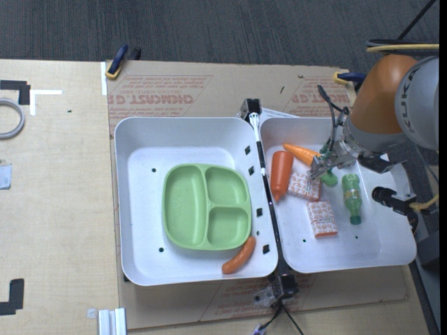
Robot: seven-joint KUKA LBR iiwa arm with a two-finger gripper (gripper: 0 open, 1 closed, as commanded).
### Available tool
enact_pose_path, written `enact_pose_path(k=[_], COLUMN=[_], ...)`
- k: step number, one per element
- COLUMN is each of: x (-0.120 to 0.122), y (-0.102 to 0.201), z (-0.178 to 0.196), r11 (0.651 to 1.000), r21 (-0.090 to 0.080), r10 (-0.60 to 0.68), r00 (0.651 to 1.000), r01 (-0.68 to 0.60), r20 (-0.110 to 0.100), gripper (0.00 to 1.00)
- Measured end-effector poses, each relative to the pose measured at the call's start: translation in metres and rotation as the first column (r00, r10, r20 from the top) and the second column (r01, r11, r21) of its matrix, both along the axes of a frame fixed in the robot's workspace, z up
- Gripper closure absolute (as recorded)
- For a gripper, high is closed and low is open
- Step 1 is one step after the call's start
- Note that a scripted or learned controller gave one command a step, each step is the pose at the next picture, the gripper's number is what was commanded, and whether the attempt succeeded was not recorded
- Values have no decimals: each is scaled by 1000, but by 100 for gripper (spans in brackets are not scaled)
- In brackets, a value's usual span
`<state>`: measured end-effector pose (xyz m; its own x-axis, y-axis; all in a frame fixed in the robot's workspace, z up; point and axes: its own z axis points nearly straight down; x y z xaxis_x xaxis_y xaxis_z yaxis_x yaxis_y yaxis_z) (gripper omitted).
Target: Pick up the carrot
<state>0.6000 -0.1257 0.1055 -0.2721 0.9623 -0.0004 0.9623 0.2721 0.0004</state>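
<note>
1. The left bin holds a green divided plate, with a sausage just beside the plate's near right corner.
2. The right bin holds the arm, an orange bottle, a green bottle and two packets.
3. The gripper hangs low over the far part of the right bin; whether it is clenched or released cannot be made out.
4. The carrot lies just left of the gripper, its thick end at the gripper's tip.

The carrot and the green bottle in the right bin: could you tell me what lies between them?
The gripper sits between the carrot and the green bottle, in the camera view.
</note>
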Motion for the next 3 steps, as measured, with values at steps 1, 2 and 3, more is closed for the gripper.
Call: enact_pose_path(k=[1, 2, 3], x=[0, 50, 22], y=[0, 62, 22], z=[0, 87, 3], r11=[1000, 976, 974], r21=[0, -1, -1], r10=[0, -219, -225], r00=[1000, 976, 974], r01=[0, 219, 225], r20=[0, 0, 12], gripper=[0, 0, 0])
